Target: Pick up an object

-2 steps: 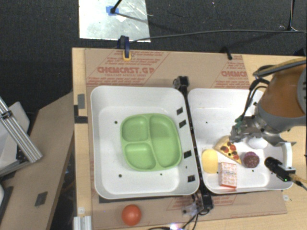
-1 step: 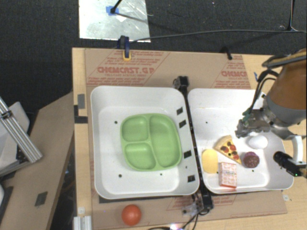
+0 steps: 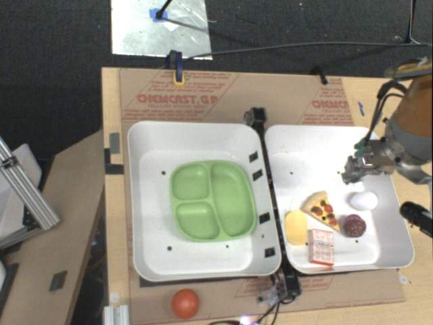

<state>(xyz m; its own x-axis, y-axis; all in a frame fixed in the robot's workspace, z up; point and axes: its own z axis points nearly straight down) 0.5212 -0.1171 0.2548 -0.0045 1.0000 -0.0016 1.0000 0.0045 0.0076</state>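
The tool (image 3: 353, 170) hangs over the right-hand bin (image 3: 304, 147), reached in from the right on the grey arm with its orange band, and its dark tip sits too small and blurred to tell how far apart its tips stand or whether anything is gripped between them; I cannot tell. Just below and slightly right of the tool lies a white egg (image 3: 362, 200), the nearest thing to it, apart from the tip but close. Further below, past the egg, rests a dark red round piece (image 3: 354, 225), just beside the egg. Below and to the left of the tool lies a pizza slice (image 3: 322, 210), with a pale yellow round piece (image 3: 295, 227) further left of that and a small red and white packet (image 3: 321, 246) beneath them, all well below the tool within the same bin. Far off to the tool's left, the other bin (image 3: 149, 147) holds a green divided plate (image 3: 212, 201). An orange ball (image 3: 185, 303) lies on the counter (image 3: 135, 296) outside the bins, well away, down and left of the tool.
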